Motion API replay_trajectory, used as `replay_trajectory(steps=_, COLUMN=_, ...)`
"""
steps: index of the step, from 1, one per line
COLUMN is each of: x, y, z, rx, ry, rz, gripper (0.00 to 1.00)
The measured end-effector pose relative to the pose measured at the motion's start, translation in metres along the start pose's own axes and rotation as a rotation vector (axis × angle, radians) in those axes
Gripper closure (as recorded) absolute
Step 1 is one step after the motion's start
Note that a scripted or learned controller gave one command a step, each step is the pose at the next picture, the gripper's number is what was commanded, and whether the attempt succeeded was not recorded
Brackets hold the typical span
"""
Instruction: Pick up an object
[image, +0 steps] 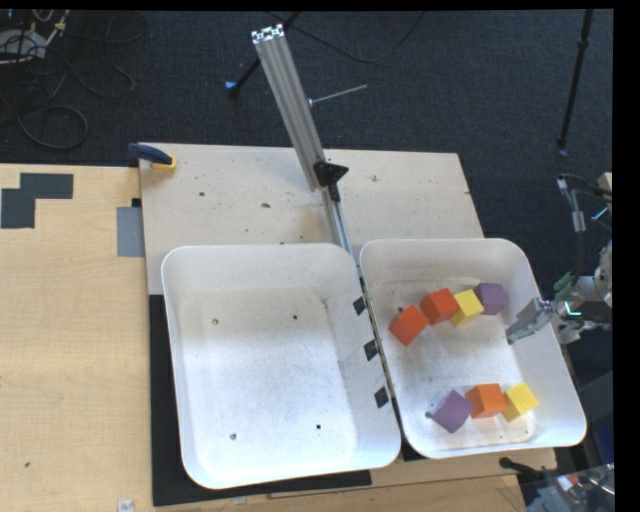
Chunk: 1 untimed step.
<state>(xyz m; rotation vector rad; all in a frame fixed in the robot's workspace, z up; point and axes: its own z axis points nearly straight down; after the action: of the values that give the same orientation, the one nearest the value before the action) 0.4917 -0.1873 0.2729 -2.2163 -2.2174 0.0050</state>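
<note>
The right bin (540, 285) holds two rows of small blocks. The upper row runs from a red-orange block (407, 325) through an orange block (439, 305) and a yellow block (467, 305) to a purple block (490, 296). In the lower row, a purple block (452, 410), an orange block (487, 399) and a yellow block (520, 399) sit close together. My gripper (524, 324) hangs at the bin's right rim, right of the upper row and apart from every block, with nothing seen in it.
The left bin (200, 270) lies beside the right one, with black tabs (370, 350) along their shared edge. A slanted aluminium rail (292, 95) rises behind the bins. A blue clamp (150, 155) sits at the board's far left corner.
</note>
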Motion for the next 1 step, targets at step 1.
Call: replay_trajectory(steps=1, x=-0.0006, y=0.0005, z=-0.0017, rx=-0.004, ry=-0.001, rz=0.002, gripper=0.0)
